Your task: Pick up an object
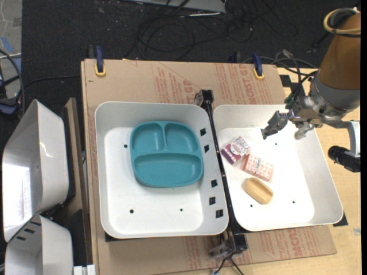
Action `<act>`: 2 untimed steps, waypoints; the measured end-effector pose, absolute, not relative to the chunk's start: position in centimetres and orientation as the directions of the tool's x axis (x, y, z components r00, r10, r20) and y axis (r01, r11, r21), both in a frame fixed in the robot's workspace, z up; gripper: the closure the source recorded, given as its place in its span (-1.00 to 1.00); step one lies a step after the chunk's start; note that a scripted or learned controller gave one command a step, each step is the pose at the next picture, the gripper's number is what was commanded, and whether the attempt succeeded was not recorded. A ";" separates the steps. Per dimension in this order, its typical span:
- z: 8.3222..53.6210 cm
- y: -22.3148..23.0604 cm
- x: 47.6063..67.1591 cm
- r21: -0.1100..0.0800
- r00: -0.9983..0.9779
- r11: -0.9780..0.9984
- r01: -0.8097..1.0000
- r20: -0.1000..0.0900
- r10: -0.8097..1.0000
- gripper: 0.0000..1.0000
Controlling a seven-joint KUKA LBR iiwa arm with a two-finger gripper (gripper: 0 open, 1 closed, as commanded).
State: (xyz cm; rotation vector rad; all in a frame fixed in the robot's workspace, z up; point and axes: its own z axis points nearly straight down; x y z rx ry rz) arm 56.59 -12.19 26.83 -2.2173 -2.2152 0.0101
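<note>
Cardboard covers the tabletop, and two shallow white bins sit on it side by side. In the left bin lies a teal divided plate, flat, with two small compartments at the far side and one long compartment nearer the camera. It lies toward the far half of that bin, apart from the walls.

In the right bin lie three small things, grouped near the left wall. A purple and white packet lies farthest from the camera. Just beside it, nearer the camera and a little to the right, lies a red and white patterned packet; the two look close enough to touch at a corner, though I cannot tell for sure. Nearer still lies a tan oblong block, just beside the patterned packet and tilted across the bin floor.

The grey arm with its orange band reaches in from the right. Its tool hangs over the far part of the right bin, up and to the right of the three things and apart from all of them. Its two dark fingers stand spread apart, with nothing between them.

Two clamps grip the far edge of the cardboard. Cables trail on the dark floor beyond.
</note>
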 end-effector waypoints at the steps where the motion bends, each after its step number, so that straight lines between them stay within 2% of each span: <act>1: 27.3 -12.2 56.8 0.000 -0.001 0.001 1.000 -0.001 1.000 -1.00; 2: 21.1 -12.0 56.1 -0.007 0.002 -0.002 1.000 0.001 1.000 -1.00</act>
